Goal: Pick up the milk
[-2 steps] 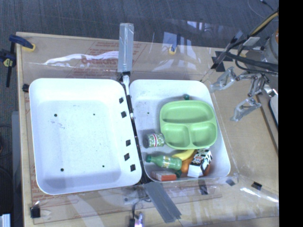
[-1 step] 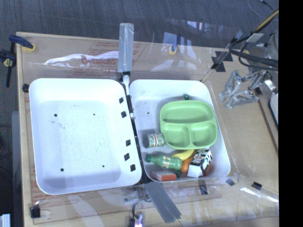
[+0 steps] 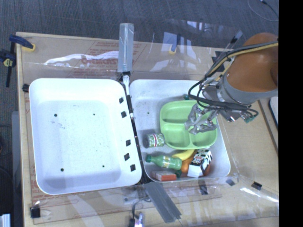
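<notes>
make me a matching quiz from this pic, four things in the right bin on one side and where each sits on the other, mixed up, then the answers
Things:
1. milk carton
2. green divided plate
3. green bottle
4. small can

Places:
A. lying on its side in the near part of the bin, left of the banana
B. near right corner of the bin, right of the banana
C. just off the plate's left edge
D. middle of the bin, under the gripper

Pairs: 1-B, 2-D, 3-A, 4-C
</notes>
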Action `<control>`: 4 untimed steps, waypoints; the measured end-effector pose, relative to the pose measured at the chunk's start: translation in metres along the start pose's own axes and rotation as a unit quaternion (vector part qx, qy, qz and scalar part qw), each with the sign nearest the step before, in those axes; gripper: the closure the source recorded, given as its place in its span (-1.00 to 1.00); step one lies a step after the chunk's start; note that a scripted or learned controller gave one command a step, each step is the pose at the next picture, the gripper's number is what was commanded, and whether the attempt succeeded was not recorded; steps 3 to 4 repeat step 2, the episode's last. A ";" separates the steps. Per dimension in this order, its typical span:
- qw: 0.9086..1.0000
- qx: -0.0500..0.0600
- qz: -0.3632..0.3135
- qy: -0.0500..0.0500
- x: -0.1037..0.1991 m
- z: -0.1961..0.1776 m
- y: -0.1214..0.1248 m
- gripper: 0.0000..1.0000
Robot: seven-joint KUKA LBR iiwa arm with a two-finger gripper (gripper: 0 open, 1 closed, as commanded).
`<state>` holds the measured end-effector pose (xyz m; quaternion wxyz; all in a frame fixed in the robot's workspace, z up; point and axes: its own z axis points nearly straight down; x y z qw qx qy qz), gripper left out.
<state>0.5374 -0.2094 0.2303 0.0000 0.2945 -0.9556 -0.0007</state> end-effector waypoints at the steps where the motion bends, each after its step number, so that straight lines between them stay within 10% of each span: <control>1: 0.992 0.003 -0.129 -0.001 0.022 -0.117 0.014 1.00; 2: 0.981 0.002 -0.195 0.000 -0.020 -0.214 -0.015 1.00; 4: 0.981 0.002 -0.195 0.000 -0.020 -0.214 -0.015 1.00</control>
